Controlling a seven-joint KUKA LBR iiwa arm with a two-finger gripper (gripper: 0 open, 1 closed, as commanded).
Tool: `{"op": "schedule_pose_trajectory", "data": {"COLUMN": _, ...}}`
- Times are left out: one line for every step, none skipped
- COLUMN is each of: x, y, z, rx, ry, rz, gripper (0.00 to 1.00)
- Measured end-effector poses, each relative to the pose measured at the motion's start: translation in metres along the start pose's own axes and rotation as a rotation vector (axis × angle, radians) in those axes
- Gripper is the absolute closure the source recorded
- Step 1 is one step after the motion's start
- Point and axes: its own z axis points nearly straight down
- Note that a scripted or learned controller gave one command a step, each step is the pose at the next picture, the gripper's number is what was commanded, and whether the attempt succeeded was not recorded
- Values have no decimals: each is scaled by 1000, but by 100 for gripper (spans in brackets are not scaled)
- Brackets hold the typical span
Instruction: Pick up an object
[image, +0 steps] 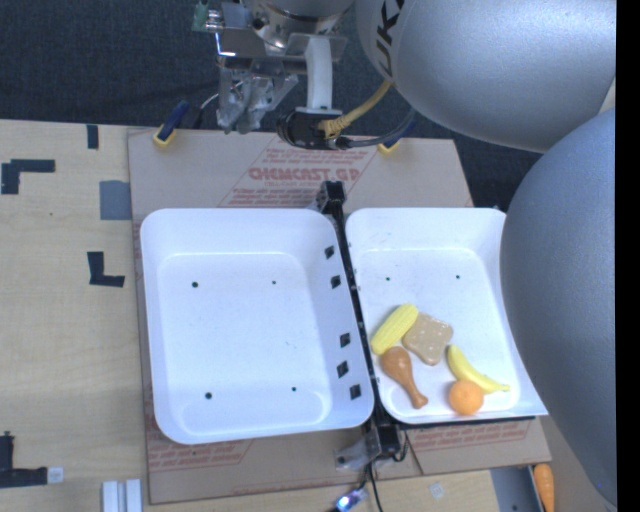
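Big grey arm comes in from the right and fills the upper right corner, wrist stretched toward the top of the view, claw (243, 108) hanging up top, pointing down.

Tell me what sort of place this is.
Most likely a robotics lab bench set up for grasping trials: a large grey arm reaches over two white bins on a cardboard sheet, and the right bin holds toy food such as a corn cob and a banana.

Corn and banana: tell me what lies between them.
In the camera view, the toast lies between the corn and the banana, touching or nearly touching the corn.
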Motion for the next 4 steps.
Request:
{"op": "schedule_pose_trajectory", "data": {"x": 0, "y": -35, "z": 38, "rx": 3, "ry": -1, "rz": -1, "gripper": 100}}
{"op": "schedule_pose_trajectory", "data": {"x": 1, "y": 7, "z": 9, "rx": -6, "ry": 2, "rz": -1, "gripper": 100}}
{"op": "schedule_pose_trajectory", "data": {"x": -9, "y": -61, "z": 32, "rx": 3, "ry": 1, "rz": -2, "gripper": 100}}
{"op": "schedule_pose_trajectory", "data": {"x": 1, "y": 20, "z": -45, "rx": -13, "ry": 4, "rz": -1, "gripper": 100}}
